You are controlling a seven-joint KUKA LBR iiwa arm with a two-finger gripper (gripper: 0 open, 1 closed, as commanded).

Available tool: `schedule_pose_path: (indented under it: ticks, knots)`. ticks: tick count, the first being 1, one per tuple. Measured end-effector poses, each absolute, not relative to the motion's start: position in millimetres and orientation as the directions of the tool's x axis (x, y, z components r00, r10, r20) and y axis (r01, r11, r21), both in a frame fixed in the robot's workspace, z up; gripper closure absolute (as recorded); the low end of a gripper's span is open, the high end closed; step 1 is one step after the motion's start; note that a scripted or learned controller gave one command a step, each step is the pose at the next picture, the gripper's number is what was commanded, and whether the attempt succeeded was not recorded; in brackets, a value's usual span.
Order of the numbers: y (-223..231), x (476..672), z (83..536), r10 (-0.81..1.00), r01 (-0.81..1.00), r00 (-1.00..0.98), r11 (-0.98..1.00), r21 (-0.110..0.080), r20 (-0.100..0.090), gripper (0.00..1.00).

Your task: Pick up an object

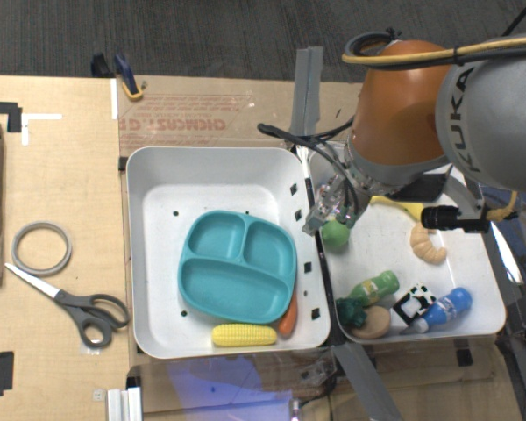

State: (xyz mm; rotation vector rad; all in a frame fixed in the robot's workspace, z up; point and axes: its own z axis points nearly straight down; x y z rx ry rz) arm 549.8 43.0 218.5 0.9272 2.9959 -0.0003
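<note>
White right bin [473,327]; fingers [331,207] over round green ball [336,236], no long axis

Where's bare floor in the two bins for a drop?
Left white bin: bare along the back wall and left wall, around the teal divided plate. Its front edge is crowded by the yellow corn cob and orange carrot. Right white bin: small patch mid-floor between green ball and tan croissant; front crowded.
</note>
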Motion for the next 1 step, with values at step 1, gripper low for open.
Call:
schedule_pose_path:
  ticks: [1]
  knots:
    - [42.1, 551.0, 227.3, 0.565, 0.565, -0.825, 0.825, 0.002, -0.007, 1.00]
